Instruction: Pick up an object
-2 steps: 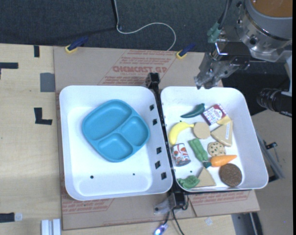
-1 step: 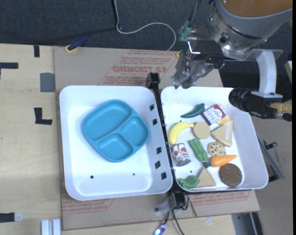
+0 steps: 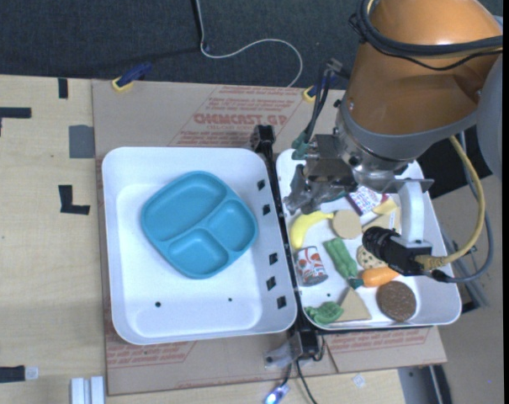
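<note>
Orange-banded arm low over right bin [image 3: 449, 310], claw [image 3: 309, 194] down at its upper-left corner.
Claw's opening and any hold: cannot tell from this slant. Yellow banana [image 3: 304, 226] lies just below it, then small can [image 3: 310, 265], green pod [image 3: 341, 258], brown disc [image 3: 397, 300]. Blue divided plate [image 3: 198, 223] sits alone in left bin [image 3: 128, 310].

Just below the gripper [image 3: 309, 194] lies a yellow banana [image 3: 307, 225], curved, on the right bin's floor. Beside it sits a tan round disc [image 3: 347, 224]. Further below lie a small can [image 3: 311, 265], a green pod [image 3: 341, 257] and a brown cookie [image 3: 396, 300].
</note>
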`<state>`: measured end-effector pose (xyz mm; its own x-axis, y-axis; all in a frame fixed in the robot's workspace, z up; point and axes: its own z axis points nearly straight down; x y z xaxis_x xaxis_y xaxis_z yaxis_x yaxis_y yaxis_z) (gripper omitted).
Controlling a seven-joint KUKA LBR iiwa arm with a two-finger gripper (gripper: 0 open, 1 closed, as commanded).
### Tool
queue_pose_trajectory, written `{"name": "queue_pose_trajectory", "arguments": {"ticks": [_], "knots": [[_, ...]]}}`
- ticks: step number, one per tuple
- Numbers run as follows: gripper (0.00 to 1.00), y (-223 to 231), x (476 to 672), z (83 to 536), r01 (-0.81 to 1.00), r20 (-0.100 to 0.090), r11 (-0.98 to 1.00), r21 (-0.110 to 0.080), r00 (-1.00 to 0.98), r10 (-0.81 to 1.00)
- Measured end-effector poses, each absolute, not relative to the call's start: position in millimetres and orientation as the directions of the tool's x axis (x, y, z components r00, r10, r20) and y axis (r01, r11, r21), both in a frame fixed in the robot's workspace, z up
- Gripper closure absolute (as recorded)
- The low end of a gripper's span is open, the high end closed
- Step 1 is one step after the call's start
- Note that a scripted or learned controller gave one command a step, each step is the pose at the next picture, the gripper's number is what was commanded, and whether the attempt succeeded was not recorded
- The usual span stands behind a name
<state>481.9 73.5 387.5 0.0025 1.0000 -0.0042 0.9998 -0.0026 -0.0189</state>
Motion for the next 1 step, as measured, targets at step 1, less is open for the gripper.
{"name": "queue_pose_trajectory", "arguments": {"ticks": [1], "knots": [[1.00, 67.5, 483.9, 441.0, 1.000, 0.000, 0.001, 0.003, -0.001, 1.000]]}}
